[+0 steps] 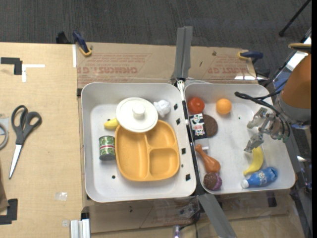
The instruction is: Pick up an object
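Two-finger metal gripper (257, 132), right of frame, fingers spread wide, holding nothing. Just below it in the right white bin (233, 185): curved yellow plastic banana (255, 161). Likely light, stiff, smooth; pinch across the mid-curve, narrow way.

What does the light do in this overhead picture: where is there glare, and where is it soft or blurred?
Camera view: even, soft light; the white lid and left bin rim look washed out; faint shadows under the yellow tray; the gripper and orange arm band look slightly blurred at the right edge.
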`<state>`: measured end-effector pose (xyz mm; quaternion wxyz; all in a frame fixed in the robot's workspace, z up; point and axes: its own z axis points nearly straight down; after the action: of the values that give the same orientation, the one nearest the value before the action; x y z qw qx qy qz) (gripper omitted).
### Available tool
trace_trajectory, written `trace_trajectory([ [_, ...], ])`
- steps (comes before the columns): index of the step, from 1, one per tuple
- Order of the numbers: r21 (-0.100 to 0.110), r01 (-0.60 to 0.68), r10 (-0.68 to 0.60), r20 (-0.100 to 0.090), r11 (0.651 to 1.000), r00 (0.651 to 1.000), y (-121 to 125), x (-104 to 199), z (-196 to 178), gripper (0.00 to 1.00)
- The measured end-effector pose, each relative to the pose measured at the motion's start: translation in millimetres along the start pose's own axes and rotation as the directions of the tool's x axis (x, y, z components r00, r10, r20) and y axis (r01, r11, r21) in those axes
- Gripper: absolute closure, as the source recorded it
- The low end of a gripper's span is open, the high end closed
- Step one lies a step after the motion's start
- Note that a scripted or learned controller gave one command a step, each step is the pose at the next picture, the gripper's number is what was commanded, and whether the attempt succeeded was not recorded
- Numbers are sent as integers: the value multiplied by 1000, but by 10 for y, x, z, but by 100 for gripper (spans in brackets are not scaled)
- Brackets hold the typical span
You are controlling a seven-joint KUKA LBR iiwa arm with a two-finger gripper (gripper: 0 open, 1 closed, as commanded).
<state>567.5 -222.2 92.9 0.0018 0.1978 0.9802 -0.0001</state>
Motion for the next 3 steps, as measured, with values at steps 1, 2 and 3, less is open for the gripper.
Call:
trace_trajectory([
  [1, 0, -84, 84, -2, 996, 996, -219, 551, 6, 0],
  [2, -2, -80, 80, 7, 997, 997, -200, 522, -104, 100],
  [3, 0, -142, 142, -2, 990, 990, 510, 1016, 9, 100],
])
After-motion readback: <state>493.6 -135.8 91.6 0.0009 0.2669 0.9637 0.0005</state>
